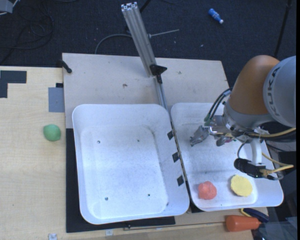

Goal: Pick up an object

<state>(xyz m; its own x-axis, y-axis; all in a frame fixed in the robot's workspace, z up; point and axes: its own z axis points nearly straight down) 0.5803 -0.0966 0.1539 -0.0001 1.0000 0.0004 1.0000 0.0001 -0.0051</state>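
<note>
Lying outside the bins, a green ball (52, 132) rests on the wooden bench at far left. Over the right bin (190, 114), the gripper (210, 136) hangs with fingers spread, grasping nothing. Red object (207, 190) and yellow object (241, 185) sit along that bin's near edge.

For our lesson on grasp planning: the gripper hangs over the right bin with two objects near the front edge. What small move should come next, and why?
Probably shift the gripper toward the bin's front edge, above the red object. It hangs over bare floor of the right bin, with nothing between its fingers; the yellow object sits close to the arm's cables.
</note>
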